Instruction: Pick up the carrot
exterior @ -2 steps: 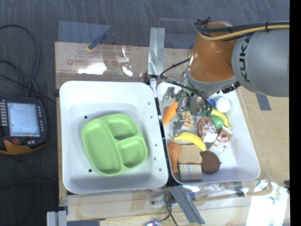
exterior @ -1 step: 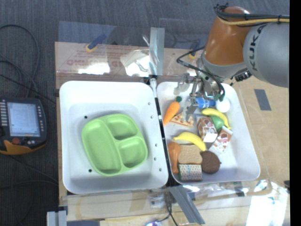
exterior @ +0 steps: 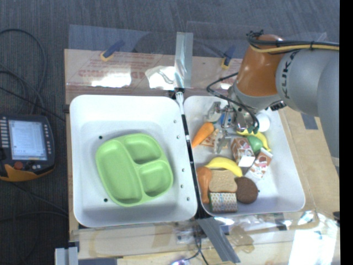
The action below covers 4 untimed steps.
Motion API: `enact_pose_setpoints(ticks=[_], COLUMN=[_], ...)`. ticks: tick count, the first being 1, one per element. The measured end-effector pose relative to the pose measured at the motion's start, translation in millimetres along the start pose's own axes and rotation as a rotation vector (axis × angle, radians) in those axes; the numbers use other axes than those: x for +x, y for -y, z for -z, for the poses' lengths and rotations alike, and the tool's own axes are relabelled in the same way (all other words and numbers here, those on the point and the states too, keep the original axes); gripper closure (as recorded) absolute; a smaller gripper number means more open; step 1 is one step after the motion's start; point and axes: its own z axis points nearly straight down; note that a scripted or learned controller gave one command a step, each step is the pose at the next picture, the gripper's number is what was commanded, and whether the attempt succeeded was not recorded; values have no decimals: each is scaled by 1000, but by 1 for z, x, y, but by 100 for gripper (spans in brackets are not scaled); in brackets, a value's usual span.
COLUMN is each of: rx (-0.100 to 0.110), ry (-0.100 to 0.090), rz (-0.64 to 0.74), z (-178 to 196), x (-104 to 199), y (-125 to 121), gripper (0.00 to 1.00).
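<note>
The orange carrot [exterior: 202, 132] lies tilted at the left wall of the right bin [exterior: 287, 173], its tip pointing down-left. My gripper [exterior: 222, 126] hangs over the upper part of that bin, just right of the carrot's thick end. It is open, and its metal fingers [exterior: 214, 110] straddle the spot beside the carrot without the carrot between them. The orange-banded wrist [exterior: 259, 70] stands above the bin's far edge.
The right bin is crowded: a banana [exterior: 223, 164], a bread slice [exterior: 222, 181], a brown cookie [exterior: 246, 190], a wafer [exterior: 223, 202], a green and yellow pepper [exterior: 256, 142] and a white egg [exterior: 263, 123]. The left bin [exterior: 83, 120] holds a green divided plate [exterior: 134, 168].
</note>
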Motion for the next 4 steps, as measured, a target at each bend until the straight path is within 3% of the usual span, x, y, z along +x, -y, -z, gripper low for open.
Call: enact_pose_setpoints(ticks=[1,2,3,4], rx=[-1,-3,1,-1], ry=[14,14,21,1], rz=[-207,-542,-541,-634], z=[-3,-3,9,92], x=[37,73,71,81], y=[-8,-8,-6,-78], gripper=[0,0,100,100])
